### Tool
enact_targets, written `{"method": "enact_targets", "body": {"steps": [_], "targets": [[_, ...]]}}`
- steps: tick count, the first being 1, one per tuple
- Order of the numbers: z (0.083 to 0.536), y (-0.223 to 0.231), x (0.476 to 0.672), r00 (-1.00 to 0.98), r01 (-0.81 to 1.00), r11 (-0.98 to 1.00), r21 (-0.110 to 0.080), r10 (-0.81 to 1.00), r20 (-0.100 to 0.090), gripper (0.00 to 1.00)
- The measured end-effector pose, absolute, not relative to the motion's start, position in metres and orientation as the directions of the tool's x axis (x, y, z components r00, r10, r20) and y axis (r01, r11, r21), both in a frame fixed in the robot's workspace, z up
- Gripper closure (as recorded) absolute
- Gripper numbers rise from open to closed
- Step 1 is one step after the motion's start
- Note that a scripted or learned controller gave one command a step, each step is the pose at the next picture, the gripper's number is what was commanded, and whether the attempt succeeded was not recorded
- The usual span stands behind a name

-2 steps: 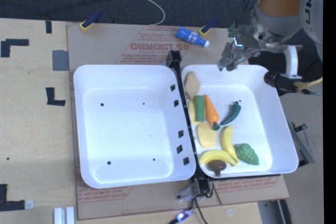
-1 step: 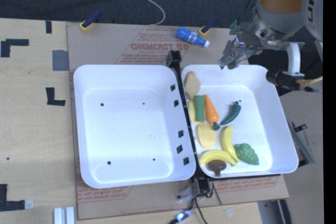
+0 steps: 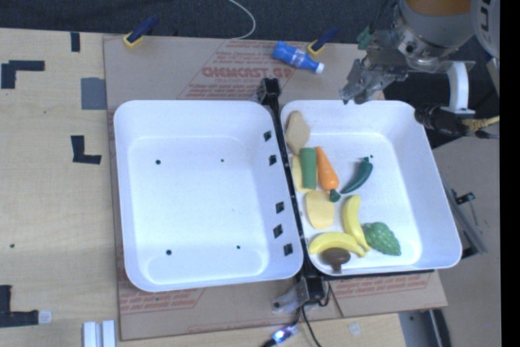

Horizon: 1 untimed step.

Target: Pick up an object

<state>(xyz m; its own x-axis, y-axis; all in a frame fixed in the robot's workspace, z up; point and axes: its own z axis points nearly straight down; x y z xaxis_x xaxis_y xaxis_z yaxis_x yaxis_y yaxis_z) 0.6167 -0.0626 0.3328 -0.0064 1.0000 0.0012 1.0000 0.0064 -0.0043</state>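
Above the right bin's (image 3: 422, 144) far rim, end effector (image 3: 357, 90) hovering, touching nothing, opening impossible to tell.

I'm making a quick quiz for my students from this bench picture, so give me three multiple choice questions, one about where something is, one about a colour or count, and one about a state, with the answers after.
1. Where do the toy foods lie?
A. in the left bin
B. in the right bin
C. on the cardboard outside the bins

2. What colour is the carrot?
A. orange
B. blue
C. white

3. Where is the gripper relative to the toy foods?
A. pressed down on the carrot
B. raised near the right bin's far edge, apart from them
C. down in the left bin

Answers:
1. B, since the toy foods are gathered along the near and left side of the right bin.
2. A, since the carrot is orange with a green end.
3. B, since the gripper hangs by the far rim, touching no toy.
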Motion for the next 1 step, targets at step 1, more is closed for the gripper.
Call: {"method": "enact_targets", "body": {"steps": [1], "targets": [[0.342, -0.0623, 0.6169, -0.008, 1.0, 0.008, -0.005, 1.0, 0.002, 1.0]]}}
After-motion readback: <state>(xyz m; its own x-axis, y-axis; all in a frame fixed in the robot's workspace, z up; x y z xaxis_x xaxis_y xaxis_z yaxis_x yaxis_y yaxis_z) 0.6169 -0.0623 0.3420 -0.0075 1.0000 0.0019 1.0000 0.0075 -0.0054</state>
